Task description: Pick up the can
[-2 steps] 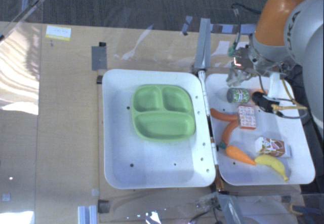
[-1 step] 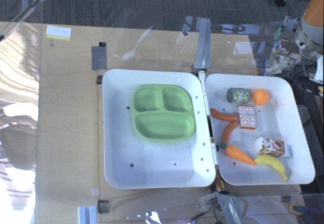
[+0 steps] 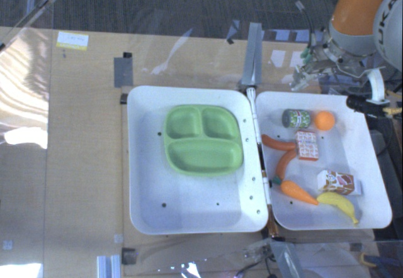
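Gripper [image 3: 308, 72] hangs past the far rim of the right bin [image 3: 371, 163], over the bench, touching nothing in the bins; whether it is open or clenched cannot be made out. The can [image 3: 296, 119] lies on its side in that bin's far part, just beside the orange [image 3: 324, 121] and well apart from the gripper.

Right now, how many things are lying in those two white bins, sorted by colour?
Green: 2, the sectioned green plastic plate and the small green-labelled can
Orange or red: 4, round orange fruit, orange carrot, two red sausages
Yellow: 1, banana
White printed cartons: 2
Total: 9
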